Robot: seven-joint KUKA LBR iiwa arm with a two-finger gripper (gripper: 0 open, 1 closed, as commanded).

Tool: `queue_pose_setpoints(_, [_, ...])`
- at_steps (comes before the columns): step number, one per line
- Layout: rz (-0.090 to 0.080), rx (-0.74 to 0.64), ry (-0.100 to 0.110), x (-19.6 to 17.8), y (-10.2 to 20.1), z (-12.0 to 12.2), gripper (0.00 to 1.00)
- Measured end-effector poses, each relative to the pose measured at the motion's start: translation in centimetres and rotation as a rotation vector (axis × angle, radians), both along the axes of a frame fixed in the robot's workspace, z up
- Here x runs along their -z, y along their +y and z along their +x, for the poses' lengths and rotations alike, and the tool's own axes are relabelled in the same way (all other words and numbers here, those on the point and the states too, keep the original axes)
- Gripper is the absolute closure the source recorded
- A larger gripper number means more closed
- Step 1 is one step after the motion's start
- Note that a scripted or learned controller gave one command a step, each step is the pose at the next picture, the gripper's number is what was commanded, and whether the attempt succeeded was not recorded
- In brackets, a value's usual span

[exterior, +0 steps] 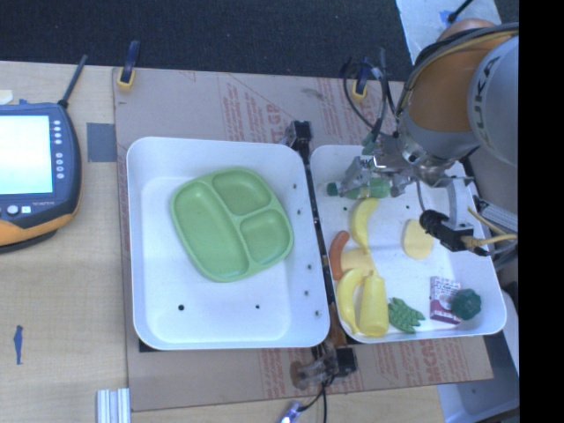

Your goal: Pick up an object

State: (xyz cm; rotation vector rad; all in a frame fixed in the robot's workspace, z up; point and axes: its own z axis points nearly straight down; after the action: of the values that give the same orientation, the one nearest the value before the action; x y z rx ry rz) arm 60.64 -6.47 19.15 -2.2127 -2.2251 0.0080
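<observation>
While my metal two-finger gripper (374, 176) hovers, grip unreadable to me, curved yellow plastic banana (362, 221) just below, long axis twelve-to-six, right white bin (493, 320).

The arm (467, 86) is cut off at the frame's right and hides the right bin's (493, 324) upper right corner. The gripper (374, 176) covers part of a small green object (352, 187). The red-and-white packet's (443, 300) print is too small to read.
</observation>
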Motion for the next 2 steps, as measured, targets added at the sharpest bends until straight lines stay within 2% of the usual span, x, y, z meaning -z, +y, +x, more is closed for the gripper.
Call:
queue_pose_setpoints(1, [0.000,0.001,0.000,9.08,-2.76,-1.74,0.00])
queue_pose_setpoints(2, [-0.001,0.000,-0.004,9.98,-2.99,-1.22,0.00])
